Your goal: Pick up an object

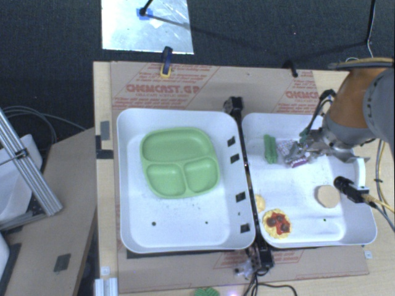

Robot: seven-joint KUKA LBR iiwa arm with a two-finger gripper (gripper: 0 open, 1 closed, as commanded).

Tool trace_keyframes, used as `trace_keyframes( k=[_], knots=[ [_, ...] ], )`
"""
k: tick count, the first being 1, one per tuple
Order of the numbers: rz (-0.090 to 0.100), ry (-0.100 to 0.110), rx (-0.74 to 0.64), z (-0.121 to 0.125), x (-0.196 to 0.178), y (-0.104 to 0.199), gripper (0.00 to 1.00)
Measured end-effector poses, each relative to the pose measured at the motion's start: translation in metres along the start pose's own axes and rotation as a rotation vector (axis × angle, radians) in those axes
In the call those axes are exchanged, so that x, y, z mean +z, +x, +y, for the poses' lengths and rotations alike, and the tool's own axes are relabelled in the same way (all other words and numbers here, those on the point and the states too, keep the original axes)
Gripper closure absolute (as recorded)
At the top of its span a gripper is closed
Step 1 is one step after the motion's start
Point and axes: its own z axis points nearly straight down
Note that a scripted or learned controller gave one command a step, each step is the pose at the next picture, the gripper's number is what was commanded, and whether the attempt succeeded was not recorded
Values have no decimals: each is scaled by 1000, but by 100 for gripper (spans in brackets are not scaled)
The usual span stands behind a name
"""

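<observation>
While arm is reaching into right bin (364,230), gripper (300,154) is hovering at purple-clear item (291,153) nr far edge; finger state: cannot tell; nothing lifted yet; grasp + lift left.

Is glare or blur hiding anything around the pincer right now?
Camera view: light is even, with soft shadows and no glare in the right bin; the pincer is smeared against a small crinkly item, so its outline is unclear; the green stick, pizza slice and tan disc read sharp; the foil sheet shines mildly.
</observation>
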Motion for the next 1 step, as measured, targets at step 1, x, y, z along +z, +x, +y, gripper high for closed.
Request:
trace_keyframes(
  k=[1],
  knots=[
    [3,-1,-7,-25,-97,92,100]
  ],
)
